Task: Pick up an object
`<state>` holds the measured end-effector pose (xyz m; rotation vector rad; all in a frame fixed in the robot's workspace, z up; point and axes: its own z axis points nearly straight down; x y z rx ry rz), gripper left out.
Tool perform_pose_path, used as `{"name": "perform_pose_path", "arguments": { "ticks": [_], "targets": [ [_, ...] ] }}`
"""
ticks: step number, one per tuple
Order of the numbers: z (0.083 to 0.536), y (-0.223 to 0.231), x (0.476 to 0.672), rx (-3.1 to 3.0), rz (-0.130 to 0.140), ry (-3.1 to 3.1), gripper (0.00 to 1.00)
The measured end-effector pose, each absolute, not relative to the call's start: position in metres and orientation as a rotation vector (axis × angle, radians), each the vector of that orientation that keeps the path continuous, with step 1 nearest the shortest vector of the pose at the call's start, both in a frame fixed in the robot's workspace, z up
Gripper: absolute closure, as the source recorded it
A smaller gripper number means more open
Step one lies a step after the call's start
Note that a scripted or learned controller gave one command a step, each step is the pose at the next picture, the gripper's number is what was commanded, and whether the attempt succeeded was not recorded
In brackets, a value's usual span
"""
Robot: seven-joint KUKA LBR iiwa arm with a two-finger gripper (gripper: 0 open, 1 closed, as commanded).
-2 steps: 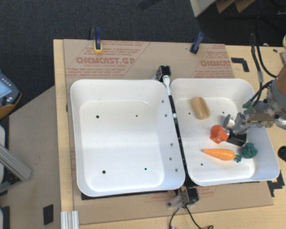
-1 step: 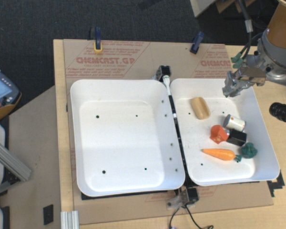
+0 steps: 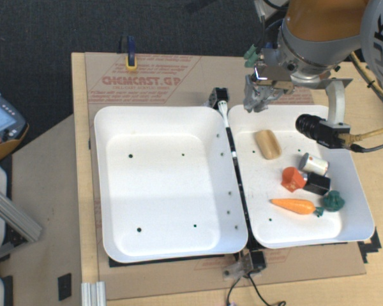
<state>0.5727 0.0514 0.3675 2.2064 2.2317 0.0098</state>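
My gripper [image 3: 258, 102] hangs over the far left corner of the right bin [image 3: 262, 231], its fingertips close together with nothing seen between them. A tan cylinder-like block [image 3: 267, 143] lies in that bin just below and to the right of the gripper. Further toward the front lie an orange-red small piece [image 3: 293, 179], a white and silver cylinder [image 3: 315, 164], a black block [image 3: 318, 185], an orange carrot [image 3: 293, 206] and a dark green lump [image 3: 333, 201].
The left bin [image 3: 108, 190] sits beside the right one, with a black divider rod [image 3: 233, 158] along their shared edge. A black camera-like part [image 3: 319, 130] juts from the arm over the right bin's far side. A blue clamp [image 3: 131, 51] stands at the board's far edge.
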Motion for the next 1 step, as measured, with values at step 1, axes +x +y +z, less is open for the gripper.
{"name": "perform_pose_path", "arguments": {
  "ticks": [1],
  "targets": [
    [0.3646, 0.0444, 0.5107, 2.224, -0.005, 2.226, 1.00]
  ]
}}
